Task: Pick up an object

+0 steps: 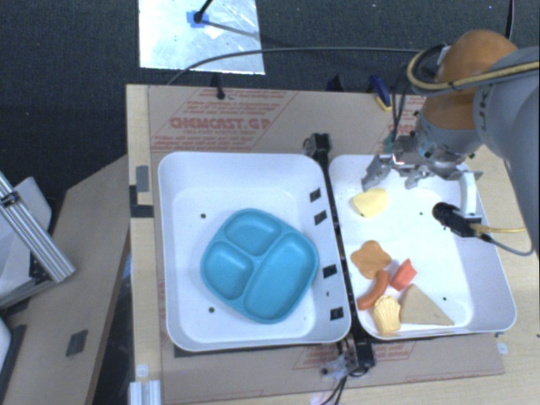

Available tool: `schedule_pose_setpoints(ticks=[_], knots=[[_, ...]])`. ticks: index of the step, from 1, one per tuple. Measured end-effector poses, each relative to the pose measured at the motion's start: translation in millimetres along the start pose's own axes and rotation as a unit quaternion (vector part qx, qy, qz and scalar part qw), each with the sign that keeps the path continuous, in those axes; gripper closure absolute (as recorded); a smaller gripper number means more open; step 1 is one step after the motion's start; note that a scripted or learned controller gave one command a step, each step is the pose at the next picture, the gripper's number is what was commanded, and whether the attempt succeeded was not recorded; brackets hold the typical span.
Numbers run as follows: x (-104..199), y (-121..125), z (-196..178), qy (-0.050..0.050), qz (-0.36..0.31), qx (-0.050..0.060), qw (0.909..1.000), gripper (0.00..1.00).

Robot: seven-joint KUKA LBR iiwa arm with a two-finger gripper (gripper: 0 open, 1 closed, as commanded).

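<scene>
A pale yellow food piece (370,202) lies in the upper left part of the right bin (472,260), right of frame centre, resting on the white floor just below my tool (395,173). My tool hangs over that upper corner of the bin with its two fingers spread apart; one fingertip (372,178) sits just above the yellow piece, and nothing is between the fingers. My grey arm (498,108), with its orange band (468,66), comes in from the upper right of the frame.

Lower in the same bin lies a cluster of toy food: an orange cookie-shaped piece (370,258), an orange sausage-like piece (375,290) beside a small red piece (403,273), a yellow ridged piece (387,315) and a tan wedge (423,309), all near the bin's lower edge.

The left bin (186,226) holds a blue divided plate (258,264) with three compartments, set slightly askew near its centre. Both bins stand side by side on the brown cardboard-covered worktop (228,121). At the upper left of the frame a silvery sheet (198,24) lies on dark carpet.
</scene>
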State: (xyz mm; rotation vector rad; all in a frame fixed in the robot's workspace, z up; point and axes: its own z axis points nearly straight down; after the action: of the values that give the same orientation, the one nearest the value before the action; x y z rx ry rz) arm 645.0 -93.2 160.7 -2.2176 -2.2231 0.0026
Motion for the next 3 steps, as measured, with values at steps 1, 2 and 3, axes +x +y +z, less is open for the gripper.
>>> schedule_pose_setpoints(ticks=[1, 2, 3], knots=[[-1.0, -9.8, 53.4, 0.000, 0.000, -0.001, 1.0000, 0.00], [-0.6, -9.3, 77.0, 0.000, 0.000, -0.001, 1.0000, 0.00], [-0.7, -6.0, 61.4, -0.001, 0.000, -0.007, 1.0000, 1.00]])
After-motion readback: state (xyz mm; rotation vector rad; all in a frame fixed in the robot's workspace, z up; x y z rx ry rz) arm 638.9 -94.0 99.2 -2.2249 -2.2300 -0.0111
